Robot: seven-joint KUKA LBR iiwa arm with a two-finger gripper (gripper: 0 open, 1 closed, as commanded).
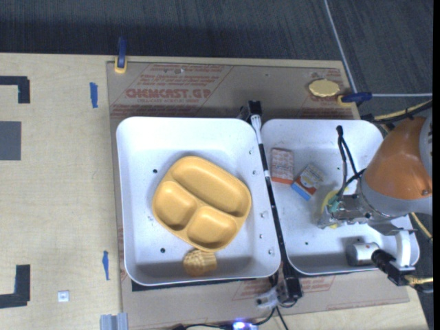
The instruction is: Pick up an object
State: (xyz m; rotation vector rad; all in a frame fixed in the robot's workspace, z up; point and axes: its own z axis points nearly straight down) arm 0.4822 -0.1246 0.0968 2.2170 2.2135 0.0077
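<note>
Currently the gripper [335,212] is being held low inside the right bin [302,265], toward its right half. Whether it's open or closed can't be told, since it's being covered from above by the wrist & the orange band. No obj. is being shown in its grasp, so the pick is being judged as not yet done. Approach looks underway at most, w/ closing, lifting & clearing the bin all left to do.

Just up-left of the gripper, but apart from it, a small packet [309,179] w/ a blue edge is being left flat on the bin floor. It's being judged the likeliest target, being nearest. Beside that packet, closer to the bin's left wall, a small orange-pink box [282,165] is lying, also untouched.

Further out, the left bin [134,184] is being taken up mostly by a yellow 3-compartment dish [201,201], w/ a tan rounded lump [199,261] sitting just beside the dish's near edge. Both are well apart from the gripper, so neither is being judged as in play right now.
</note>
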